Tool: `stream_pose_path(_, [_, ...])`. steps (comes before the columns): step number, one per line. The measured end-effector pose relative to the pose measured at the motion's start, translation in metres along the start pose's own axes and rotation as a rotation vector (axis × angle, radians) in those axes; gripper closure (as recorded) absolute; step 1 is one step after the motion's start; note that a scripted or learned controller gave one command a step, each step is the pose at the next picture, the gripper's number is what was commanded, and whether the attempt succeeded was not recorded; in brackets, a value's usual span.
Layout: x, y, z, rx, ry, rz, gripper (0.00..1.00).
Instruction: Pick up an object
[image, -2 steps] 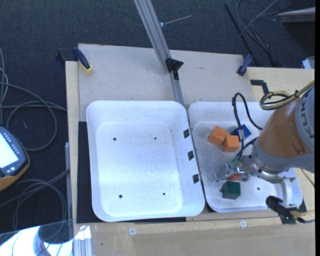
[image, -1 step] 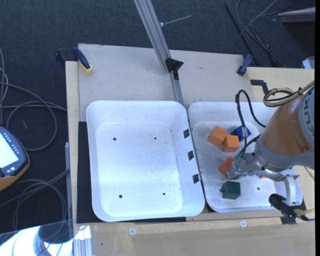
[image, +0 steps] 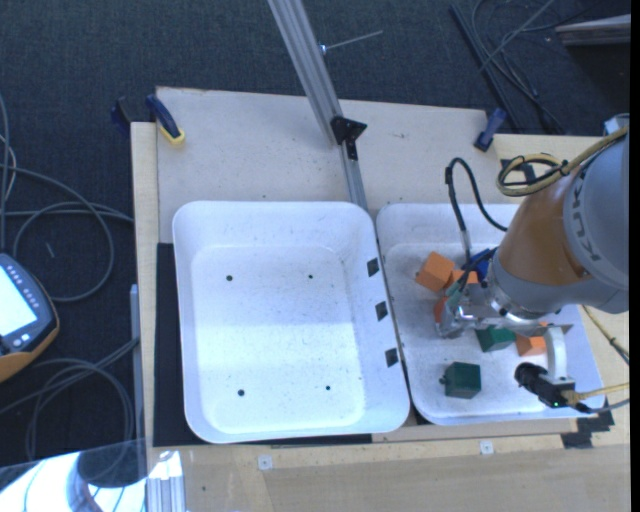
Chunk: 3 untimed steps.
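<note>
We see the arm (image: 590, 235) as a thick rounded body, grey on its upper link with a broad orange band below it, then a grey ring near the wrist. A black cable loops along its left side. The tool (image: 458, 312) is small, metallic silver, its details blurred.

Evenly and brightly lit from above. Soft shadow inside the left bin (image: 200, 225) (far half). Slightly blurred throughout.
</note>
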<state>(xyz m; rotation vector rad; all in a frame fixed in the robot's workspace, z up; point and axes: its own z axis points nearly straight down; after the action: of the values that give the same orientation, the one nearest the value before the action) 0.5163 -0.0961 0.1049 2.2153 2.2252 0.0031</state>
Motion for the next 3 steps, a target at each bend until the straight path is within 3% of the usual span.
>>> stream_pose_path(1, [-0.054,0.005,-0.067,-0.005,-0.005,0.007,1.0])
stream_pose_path(2, [-0.051,0.004,-0.063,0.003,0.0,0.003,0.0])
stream_pose_path(3, [-0.064,-0.027,-0.008,-0.008,-0.006,0.004,0.0])
